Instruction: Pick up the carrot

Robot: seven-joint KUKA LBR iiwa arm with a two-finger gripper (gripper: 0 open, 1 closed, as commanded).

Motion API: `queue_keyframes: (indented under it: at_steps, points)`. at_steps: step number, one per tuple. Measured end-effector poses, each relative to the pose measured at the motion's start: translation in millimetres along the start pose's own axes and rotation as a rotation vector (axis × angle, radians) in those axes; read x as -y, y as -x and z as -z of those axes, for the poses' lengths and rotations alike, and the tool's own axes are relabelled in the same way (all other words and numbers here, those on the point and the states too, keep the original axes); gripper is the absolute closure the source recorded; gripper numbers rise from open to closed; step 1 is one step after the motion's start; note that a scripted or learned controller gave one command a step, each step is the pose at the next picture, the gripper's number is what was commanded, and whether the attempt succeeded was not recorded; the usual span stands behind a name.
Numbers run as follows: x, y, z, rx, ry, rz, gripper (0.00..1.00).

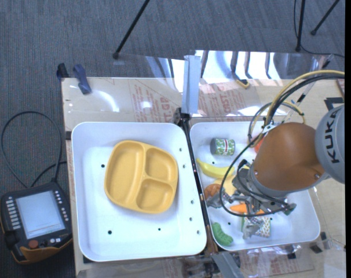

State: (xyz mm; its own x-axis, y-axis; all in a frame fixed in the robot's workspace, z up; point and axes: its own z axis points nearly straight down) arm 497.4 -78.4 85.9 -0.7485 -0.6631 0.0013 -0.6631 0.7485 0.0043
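From the fixed overhead camera, the carrot (240, 208) shows as a short, bright orange wedge lying flat on the floor of the right-hand white bin (310, 225). Only part of it is visible; the rest is covered by the arm's wrist hardware. It sits directly under the gripper (249, 206), which is lowered over the middle of that bin, and the orange piece peeks out just to the gripper's left side. Whether the gripper is closed on the carrot or merely above it cannot be told, since the orange band (286, 157) and grey wrist hide the tip.

Just left of the gripper lies another orange rounded item (212, 191), and beyond it, toward the far side, a banana (211, 169) and a small green-labelled can (222, 146). Nearer the camera than the gripper are a green pickle-like piece (223, 233) and a crumpled packet (257, 227). Well to the gripper's left, in the other bin (88, 225), rests a yellow divided plate (142, 176).
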Motion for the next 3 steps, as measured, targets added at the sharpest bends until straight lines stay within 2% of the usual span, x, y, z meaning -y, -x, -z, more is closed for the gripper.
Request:
queue_keyframes:
  at_steps: [1, 2, 3]
  points:
    - [-2.1, 3.0, 9.3, 0.002, 0.002, 0.007, 1.0]
    - [-30.6, 26.3, 163.6, 0.007, -0.006, 0.031, 1.0]
    - [-30.7, 25.2, 161.8, 0.004, -0.003, 0.029, 0.0]
